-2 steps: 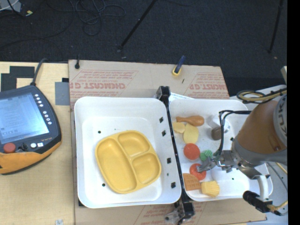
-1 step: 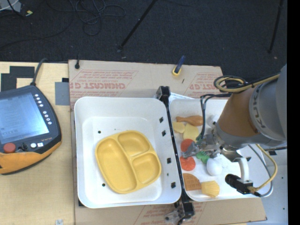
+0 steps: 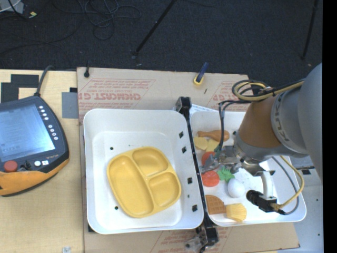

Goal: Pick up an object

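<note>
My gripper [image 3: 215, 162] reaches down into the right bin [image 3: 295, 207], low over a cluster of toy foods. Just below it lie a red tomato [image 3: 210, 179] and a green leafy piece [image 3: 227, 173]. A white egg [image 3: 236, 188] rests to the right of the tomato. A tan drumstick [image 3: 214, 136] and a yellow piece [image 3: 207, 144] lie toward the bin's far side. A brown cookie [image 3: 215, 202] and a yellow wedge [image 3: 236, 212] sit near the front rim. The wrist hides whatever lies directly under it.
The left bin [image 3: 100, 136] holds a yellow divided plate [image 3: 144, 181]. A black divider [image 3: 192, 162] runs between the bins. A teach pendant [image 3: 29, 141] lies on the bench at the left. Cables [image 3: 274, 202] hang from the arm over the right bin.
</note>
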Controlling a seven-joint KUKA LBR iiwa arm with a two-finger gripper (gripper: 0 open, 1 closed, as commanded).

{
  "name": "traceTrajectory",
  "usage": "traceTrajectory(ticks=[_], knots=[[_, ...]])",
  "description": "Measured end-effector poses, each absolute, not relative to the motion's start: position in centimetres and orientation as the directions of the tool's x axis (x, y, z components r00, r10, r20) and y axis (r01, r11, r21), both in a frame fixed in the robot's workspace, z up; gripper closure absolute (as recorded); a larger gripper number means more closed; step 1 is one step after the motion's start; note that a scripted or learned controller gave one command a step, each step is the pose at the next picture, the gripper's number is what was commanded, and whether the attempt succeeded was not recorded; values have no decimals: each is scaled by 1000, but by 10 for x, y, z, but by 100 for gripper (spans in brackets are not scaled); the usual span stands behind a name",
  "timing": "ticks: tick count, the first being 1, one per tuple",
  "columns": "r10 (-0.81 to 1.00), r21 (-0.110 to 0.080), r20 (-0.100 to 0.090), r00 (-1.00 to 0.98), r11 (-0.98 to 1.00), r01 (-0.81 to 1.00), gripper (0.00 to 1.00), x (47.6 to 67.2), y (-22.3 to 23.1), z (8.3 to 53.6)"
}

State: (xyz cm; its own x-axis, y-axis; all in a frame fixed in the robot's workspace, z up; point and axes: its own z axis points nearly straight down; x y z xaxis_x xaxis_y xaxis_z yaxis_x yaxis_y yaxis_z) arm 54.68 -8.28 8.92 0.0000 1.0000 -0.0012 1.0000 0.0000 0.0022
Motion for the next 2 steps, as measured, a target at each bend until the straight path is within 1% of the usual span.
traceTrajectory(ticks=[1, 2], knots=[[1000, 4, 1, 4, -4, 1000, 100, 548, -83, 101], [1000, 0, 3, -3, 3, 1000, 100, 494, -35, 192]])
